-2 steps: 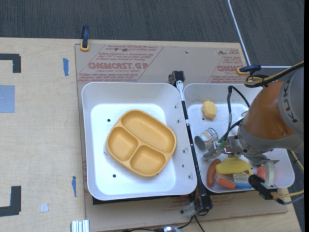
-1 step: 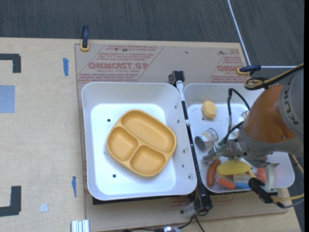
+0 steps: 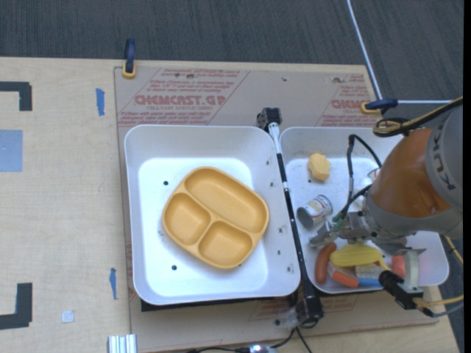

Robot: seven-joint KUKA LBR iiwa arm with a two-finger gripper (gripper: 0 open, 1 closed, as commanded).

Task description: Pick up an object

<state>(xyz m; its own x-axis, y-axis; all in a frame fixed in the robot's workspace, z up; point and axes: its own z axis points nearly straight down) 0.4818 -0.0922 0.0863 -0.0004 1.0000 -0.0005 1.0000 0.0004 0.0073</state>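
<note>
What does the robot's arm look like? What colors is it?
The arm is fat and round. It is grey, with a big orange band above the wrist and dark letters on the grey part. Thin black cables loop around it. Its tool is small, grey and metal-looking.

1. One camera, fixed above the bench, looks down at a slant.
2. It stands far enough back to take in both bins: the left bin and the right bin, with dark floor along the top.
3. The arm enters from the right side.
4. The gripper sits lower right, over the right bin.
</note>
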